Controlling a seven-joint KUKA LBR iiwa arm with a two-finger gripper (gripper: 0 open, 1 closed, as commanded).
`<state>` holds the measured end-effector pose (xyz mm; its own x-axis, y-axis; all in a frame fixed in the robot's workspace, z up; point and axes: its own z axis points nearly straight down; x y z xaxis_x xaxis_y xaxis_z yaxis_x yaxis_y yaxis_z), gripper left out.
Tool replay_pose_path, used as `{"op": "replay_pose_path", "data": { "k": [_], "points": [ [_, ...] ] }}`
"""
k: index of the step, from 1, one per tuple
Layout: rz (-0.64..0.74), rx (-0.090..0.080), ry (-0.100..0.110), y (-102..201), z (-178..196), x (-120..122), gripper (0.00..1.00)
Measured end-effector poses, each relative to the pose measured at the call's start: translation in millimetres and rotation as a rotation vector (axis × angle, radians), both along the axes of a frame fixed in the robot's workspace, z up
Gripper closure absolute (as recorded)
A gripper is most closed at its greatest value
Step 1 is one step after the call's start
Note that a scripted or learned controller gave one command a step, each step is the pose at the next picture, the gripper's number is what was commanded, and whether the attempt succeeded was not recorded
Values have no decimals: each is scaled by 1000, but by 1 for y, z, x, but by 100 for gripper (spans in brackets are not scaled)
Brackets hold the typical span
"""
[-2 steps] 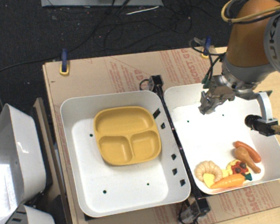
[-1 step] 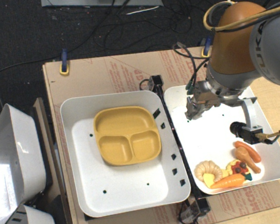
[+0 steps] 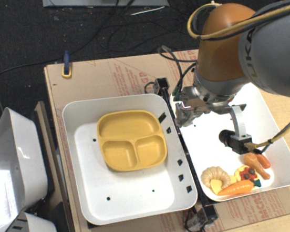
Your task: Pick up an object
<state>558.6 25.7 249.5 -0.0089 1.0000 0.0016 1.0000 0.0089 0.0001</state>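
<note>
Camera view: the gripper (image 3: 188, 111) is positioned just right of the yellow plate (image 3: 132, 140), toy food (image 3: 239, 186) is piled farther right and lower, and the gripper's opening cannot be determined.

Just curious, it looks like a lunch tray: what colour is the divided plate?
The divided plate is mustard yellow, plain, as the camera view shows.

- Yellow three-compartment plate (image 3: 132, 140): lies flat, open side up, in the left bin (image 3: 87, 163).
- Beige ridged pastry toy (image 3: 214, 174): lies near the front rim of the right bin (image 3: 206, 142).
- Orange carrot (image 3: 236, 188): lies along that rim, just beside the pastry toy.
- Orange-red pieces (image 3: 257, 162): clustered in the front right corner.
</note>
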Motion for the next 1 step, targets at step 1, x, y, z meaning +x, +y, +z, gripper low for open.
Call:
{"op": "replay_pose_path", "data": {
  "k": [1],
  "points": [
    [-1, -1, 3, 48, -14, -16, 100]
  ]
}}
